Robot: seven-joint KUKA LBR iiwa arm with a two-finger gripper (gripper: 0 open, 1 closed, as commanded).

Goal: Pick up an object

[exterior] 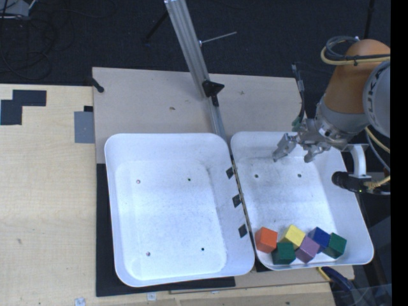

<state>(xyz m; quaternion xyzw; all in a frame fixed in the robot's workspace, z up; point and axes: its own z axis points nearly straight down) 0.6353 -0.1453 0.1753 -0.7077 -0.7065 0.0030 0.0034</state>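
Observation:
Several small blocks lie clustered in the near corner of the right bin (299, 190): an orange block (266, 239), a yellow block (295, 235), a dark green block (284, 253), a purple block (308, 248), a blue block (319, 237) and a green block (335, 245). My gripper (297, 150) hangs over the far end of the right bin, well away from the blocks. Its two fingers are spread apart with nothing between them.
The left bin (167, 206) sits beside the right one, joined by black clips (236, 199) along the shared edge. A slanted aluminium rail (194, 59) rises behind the bins. The grey arm with its orange band (354, 75) stands at the right.

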